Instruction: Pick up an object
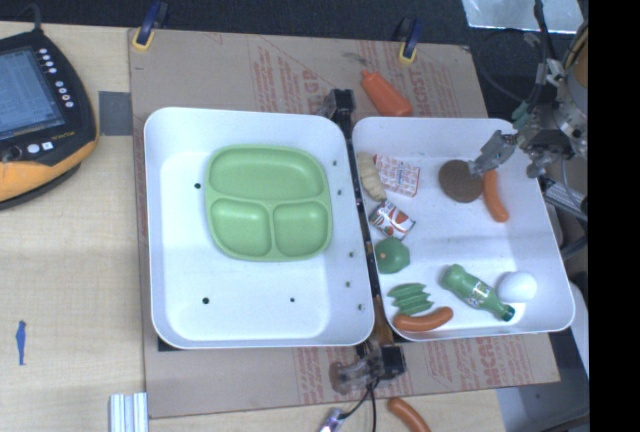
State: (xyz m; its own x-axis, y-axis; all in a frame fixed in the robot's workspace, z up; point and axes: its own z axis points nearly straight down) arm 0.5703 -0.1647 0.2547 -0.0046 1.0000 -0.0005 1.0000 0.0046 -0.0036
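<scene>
Reaching in from the right, the pincer [497, 152] hangs low over the right bin [540, 230], just beside the brown disc [461, 182] and orange sausage [494, 196], likely its targets. Whether it's open I cannot tell; its shape blurs against the arm.

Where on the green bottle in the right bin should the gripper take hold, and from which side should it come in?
Grip the green bottle across its body, coming from straight above. It lies flat and slanted, with its cap end beside the white ball, so the fingers should close across the width, away from the ball. The bare bin floor on either side of the body probably leaves room for them. The gripper is near the bin's far side.
</scene>
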